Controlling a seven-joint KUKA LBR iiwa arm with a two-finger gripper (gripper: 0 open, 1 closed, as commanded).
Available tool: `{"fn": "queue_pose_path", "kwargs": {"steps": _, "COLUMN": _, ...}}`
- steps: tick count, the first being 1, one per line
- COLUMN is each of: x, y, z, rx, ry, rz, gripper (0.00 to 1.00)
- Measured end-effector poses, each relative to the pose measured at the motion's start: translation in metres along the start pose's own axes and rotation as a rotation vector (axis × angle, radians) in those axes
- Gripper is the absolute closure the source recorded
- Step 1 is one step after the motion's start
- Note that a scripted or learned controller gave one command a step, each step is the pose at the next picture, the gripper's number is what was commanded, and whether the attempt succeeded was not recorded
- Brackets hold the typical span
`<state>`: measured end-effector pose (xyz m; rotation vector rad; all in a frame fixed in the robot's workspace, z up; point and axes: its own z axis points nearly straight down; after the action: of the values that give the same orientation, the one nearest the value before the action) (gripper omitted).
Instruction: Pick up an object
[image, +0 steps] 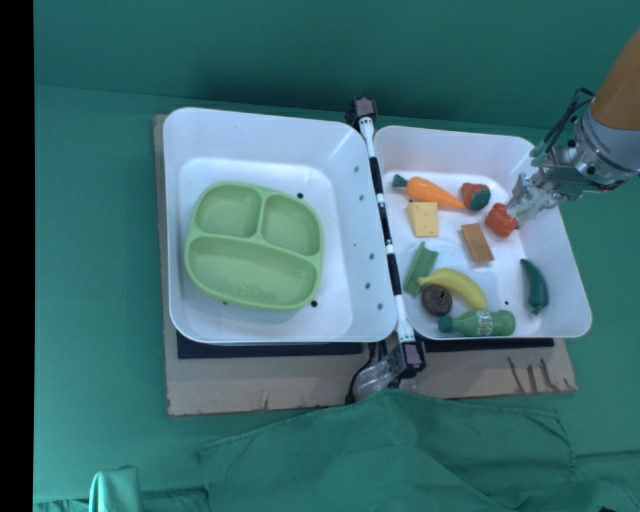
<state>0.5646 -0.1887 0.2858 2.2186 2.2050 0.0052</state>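
Observation:
The right bin (555, 225) holds several toy foods. Among them are an orange carrot (435, 190), a red fruit with a green top (475, 195), a yellow cheese slab (424, 218), a brown cracker (477, 243) and a yellow banana (455, 285). A small red piece (499, 221) lies near the bin's right side. My gripper (520, 203) hangs at the upper right edge of that red piece, touching or just above it; I cannot tell which. The grey wrist and orange band rise toward the top right corner.
The right bin also holds a green pod (421, 265), a brown disc (436, 299), a green bottle (480, 322) and a dark green pepper (535, 285). In the left bin (190, 140) lies a light green divided plate (255, 245). A hinged bar (385, 240) separates the bins.

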Motion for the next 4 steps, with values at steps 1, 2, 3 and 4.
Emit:
{"fn": "queue_pose_path", "kwargs": {"steps": 1, "x": 0.000, "y": -0.049, "z": -0.042, "rx": 0.004, "ry": 0.004, "rz": -0.001, "gripper": 1.00}}
{"fn": "queue_pose_path", "kwargs": {"steps": 2, "x": 0.001, "y": -0.099, "z": -0.049, "rx": 0.010, "ry": 0.007, "rz": -0.001, "gripper": 1.00}}
{"fn": "queue_pose_path", "kwargs": {"steps": 3, "x": -0.001, "y": -0.096, "z": -0.061, "rx": 0.003, "ry": 0.002, "rz": 0.002, "gripper": 1.00}}
{"fn": "queue_pose_path", "kwargs": {"steps": 4, "x": -0.001, "y": -0.096, "z": -0.060, "rx": 0.003, "ry": 0.002, "rz": 0.002, "gripper": 0.00}}
